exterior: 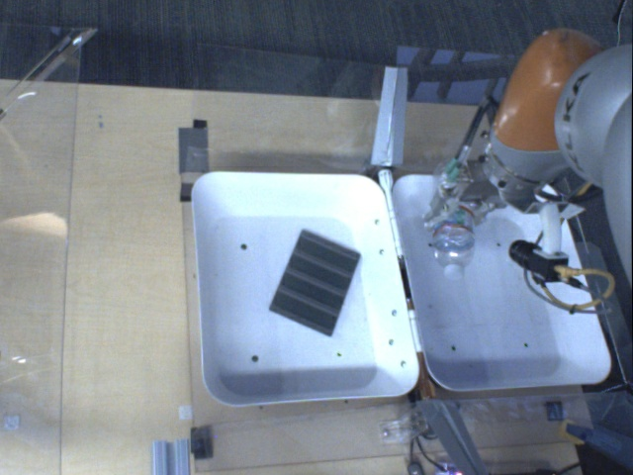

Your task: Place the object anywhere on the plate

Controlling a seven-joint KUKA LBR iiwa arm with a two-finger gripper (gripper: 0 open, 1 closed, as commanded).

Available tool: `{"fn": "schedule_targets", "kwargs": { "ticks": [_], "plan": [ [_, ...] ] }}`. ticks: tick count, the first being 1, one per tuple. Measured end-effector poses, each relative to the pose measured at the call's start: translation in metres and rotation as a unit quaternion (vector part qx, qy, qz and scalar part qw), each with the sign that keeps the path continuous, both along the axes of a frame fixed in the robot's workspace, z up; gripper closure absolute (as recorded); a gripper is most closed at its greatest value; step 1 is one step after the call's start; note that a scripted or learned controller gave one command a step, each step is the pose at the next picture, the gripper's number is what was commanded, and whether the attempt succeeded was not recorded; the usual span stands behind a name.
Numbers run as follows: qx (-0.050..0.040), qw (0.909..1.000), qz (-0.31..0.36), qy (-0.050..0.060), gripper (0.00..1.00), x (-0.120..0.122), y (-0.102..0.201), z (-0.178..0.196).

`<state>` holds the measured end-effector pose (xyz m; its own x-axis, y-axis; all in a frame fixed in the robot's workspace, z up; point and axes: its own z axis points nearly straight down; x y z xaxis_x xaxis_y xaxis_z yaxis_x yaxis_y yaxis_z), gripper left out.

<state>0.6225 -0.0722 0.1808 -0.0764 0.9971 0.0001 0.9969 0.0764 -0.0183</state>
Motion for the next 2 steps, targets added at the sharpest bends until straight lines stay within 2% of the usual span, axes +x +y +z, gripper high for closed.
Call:
{"fn": "schedule_targets", "kwargs": {
  "ticks": [1, 2],
  "plan": [
    [0.0015, 0.998, 0.062, -0.012, 1.0, -0.02, 0.065, 0.005],
    [0.0027, 0.9838, 0.179, -0.012, 1.0, -0.036, 0.154, 0.034]
  ]
}}
